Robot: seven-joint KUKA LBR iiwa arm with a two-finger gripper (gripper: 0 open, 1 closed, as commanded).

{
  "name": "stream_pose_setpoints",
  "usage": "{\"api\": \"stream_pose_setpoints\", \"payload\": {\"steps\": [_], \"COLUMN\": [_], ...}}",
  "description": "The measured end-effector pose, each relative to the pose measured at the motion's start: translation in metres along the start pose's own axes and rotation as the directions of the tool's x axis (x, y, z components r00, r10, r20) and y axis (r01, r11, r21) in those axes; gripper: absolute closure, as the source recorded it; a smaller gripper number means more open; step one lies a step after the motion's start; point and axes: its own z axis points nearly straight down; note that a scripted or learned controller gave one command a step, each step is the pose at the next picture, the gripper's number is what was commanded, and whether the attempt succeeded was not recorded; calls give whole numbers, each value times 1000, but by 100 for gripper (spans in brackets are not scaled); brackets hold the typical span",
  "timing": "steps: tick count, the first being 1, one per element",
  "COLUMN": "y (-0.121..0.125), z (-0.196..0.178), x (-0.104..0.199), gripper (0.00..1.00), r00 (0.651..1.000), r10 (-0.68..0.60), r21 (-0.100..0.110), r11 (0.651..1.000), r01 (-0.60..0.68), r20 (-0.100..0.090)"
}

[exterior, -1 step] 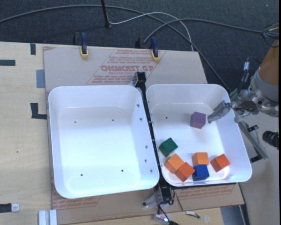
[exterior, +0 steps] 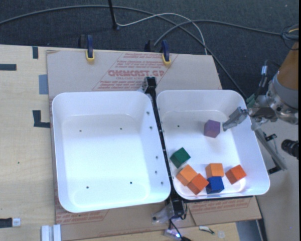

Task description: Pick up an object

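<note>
Running this one remotely, here's my read, nearest stuff first. Down at the near edge of the right bin (exterior: 243,102), about 6 o'clock in it, there's a clump: an orange pair (exterior: 191,178) pressed together, an orange cube (exterior: 215,170) sitting right against a blue cube (exterior: 215,185), and another orange cube (exterior: 236,174) just beside them at 5 o'clock. A green cube (exterior: 180,157) sits alone at around 7 o'clock, close to the divider. Further back, the purple cube (exterior: 211,128) sits apart from everything, a bit past bin centre. That looks like the target, since the gripper (exterior: 234,119) hangs just beside it at its 3 o'clock, coming in over the bin's right rim. Nothing is between the fingers as far as I can see, and I honestly can't tell how wide they're spread from this angle. The left bin (exterior: 57,134) isn't in play.

My worries: the tool is off to the side of the purple cube, not over it, so a straight drop could clip its edge and shove it toward 9 o'clock, or close on air. It's also tight to the rim, so a finger could catch the wall
</note>
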Motion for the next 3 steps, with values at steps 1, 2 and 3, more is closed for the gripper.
{"api": "stream_pose_setpoints", "payload": {"steps": [1,2,3], "y": [-5,-4,-5], "z": [50,110,173], "x": [-9,-1,2], "gripper": [0,0,0], "r00": [1000,1000,1000], "r10": [1,-1,0], "r21": [4,6,6], "r11": [1000,1000,1000], "r01": [-1,1,0], "r20": [-1,-1,-2]}}
